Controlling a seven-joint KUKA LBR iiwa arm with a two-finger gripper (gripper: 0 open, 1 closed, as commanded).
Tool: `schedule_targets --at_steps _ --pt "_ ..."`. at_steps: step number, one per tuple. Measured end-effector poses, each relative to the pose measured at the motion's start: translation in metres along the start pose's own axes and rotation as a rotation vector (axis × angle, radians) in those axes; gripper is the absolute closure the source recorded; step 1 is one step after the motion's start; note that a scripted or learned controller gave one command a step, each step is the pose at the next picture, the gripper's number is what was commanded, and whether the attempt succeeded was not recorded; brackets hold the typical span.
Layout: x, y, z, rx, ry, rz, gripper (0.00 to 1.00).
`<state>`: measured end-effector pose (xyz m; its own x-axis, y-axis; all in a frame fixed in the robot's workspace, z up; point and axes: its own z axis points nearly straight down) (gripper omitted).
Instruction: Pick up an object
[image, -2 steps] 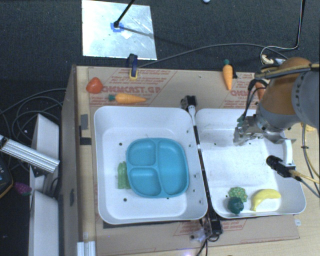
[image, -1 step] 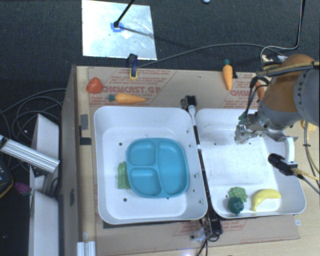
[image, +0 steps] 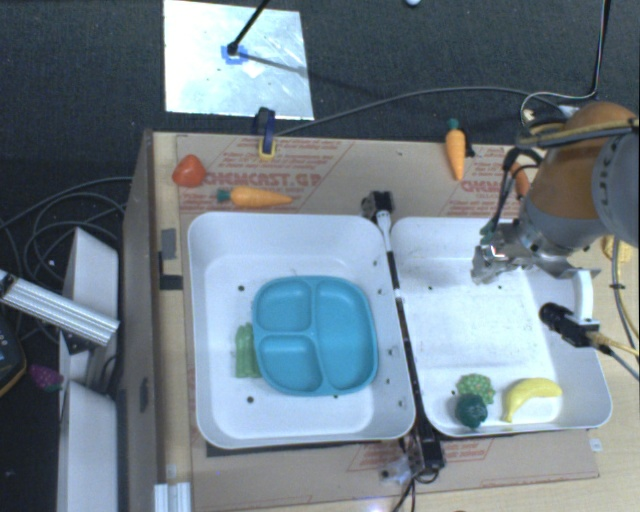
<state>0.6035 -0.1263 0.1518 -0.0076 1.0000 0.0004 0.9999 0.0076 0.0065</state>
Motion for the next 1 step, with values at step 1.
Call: schedule_targets --at_steps 1 --pt "0.0000 -0.0001 0.0001 0.000 0.000 0.000 0.00"
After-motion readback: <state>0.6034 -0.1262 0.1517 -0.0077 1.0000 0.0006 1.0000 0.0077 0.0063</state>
